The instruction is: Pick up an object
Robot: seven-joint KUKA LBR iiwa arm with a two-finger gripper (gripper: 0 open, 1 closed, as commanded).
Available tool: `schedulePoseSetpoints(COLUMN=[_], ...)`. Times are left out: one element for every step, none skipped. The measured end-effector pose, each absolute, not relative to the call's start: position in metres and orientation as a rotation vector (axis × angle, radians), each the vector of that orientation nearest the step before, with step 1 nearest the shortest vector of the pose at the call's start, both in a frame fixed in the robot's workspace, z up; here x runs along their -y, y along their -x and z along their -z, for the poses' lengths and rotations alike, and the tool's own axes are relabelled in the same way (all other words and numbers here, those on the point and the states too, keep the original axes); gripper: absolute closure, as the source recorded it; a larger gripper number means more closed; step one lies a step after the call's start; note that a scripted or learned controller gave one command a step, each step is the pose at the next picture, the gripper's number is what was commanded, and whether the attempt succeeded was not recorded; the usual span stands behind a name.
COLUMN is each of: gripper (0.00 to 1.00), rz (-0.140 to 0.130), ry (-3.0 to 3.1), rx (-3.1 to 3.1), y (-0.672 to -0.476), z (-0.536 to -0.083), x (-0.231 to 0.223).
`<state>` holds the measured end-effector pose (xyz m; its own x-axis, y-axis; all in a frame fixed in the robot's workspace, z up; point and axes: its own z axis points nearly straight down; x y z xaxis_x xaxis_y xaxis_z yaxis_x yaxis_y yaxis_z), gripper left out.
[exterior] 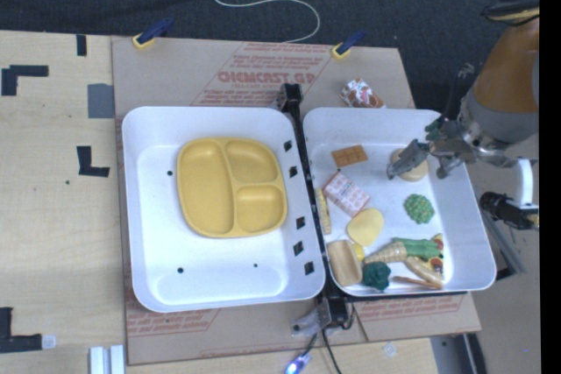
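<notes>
The right bin (456, 276) holds several small toy foods. Among them are an orange cracker (350, 156), a pink-and-white block (346, 193), a yellow lump (365, 226) and a green knobbly ball (419, 208). My gripper (426, 165) hangs low over the bin's far right part with its fingers spread. A cream-coloured round piece (414, 172) lies just below the left finger (405, 160), partly covered by it. Nothing is visibly held between the fingers.
The left bin (149, 276) bears a yellow divided plate (232, 187). At the right bin's near edge lie a tan slice (344, 261), a dark green piece (376, 276) and a long green-and-yellow toy (410, 250). A wrapped sweet (358, 92) sits outside, behind the bins.
</notes>
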<state>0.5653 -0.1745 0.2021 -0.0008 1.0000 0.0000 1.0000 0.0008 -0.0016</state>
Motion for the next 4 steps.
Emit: schedulePoseSetpoints(gripper=[0.0,0.0,1.0,0.0], rz=[-0.012,-0.002,-0.002,-0.002], ry=[2.209,2.218,2.22,2.22], rx=[2.211,2.222,2.221,2.22], y=[-0.505,-0.51,-0.51,-0.51], z=[-0.096,-0.084,-0.095,-0.094], x=[0.139,0.11,0.111,0.111])
